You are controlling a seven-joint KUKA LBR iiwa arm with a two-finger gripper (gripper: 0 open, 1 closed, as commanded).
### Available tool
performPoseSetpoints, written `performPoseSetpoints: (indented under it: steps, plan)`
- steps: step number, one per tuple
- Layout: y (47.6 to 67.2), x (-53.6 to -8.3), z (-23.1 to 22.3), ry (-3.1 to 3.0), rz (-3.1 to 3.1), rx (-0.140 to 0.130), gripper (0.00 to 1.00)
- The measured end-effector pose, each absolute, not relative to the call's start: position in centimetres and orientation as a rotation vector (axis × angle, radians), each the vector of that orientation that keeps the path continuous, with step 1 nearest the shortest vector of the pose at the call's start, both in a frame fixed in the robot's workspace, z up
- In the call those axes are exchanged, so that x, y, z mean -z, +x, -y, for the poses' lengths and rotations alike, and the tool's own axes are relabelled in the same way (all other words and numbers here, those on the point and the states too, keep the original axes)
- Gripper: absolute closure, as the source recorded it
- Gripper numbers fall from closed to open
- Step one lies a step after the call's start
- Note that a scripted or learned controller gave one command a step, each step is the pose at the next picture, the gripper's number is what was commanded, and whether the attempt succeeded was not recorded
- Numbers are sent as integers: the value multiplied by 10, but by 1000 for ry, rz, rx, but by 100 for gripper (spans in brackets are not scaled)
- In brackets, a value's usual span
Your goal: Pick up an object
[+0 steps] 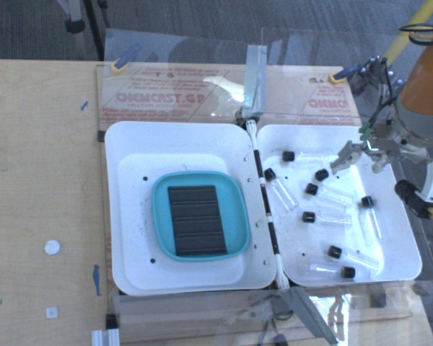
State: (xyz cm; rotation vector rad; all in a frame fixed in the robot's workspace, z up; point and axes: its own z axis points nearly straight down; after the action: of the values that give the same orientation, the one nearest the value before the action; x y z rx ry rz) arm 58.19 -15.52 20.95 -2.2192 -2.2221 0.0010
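I see the gripper [355, 153] hanging over the right bin's [411, 262] far edge; whether the jaws are open I cannot tell. I'd drop straight onto one clear vial [279, 190] lying apart, jaws across its body. I count about eight black-capped vials; left bin [123, 193] holds one teal tray [200, 215].
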Motion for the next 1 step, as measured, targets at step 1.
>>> performPoseSetpoints:
  steps: [1]
  plan:
    - [593,-87,162,-2243,2208,5,0]
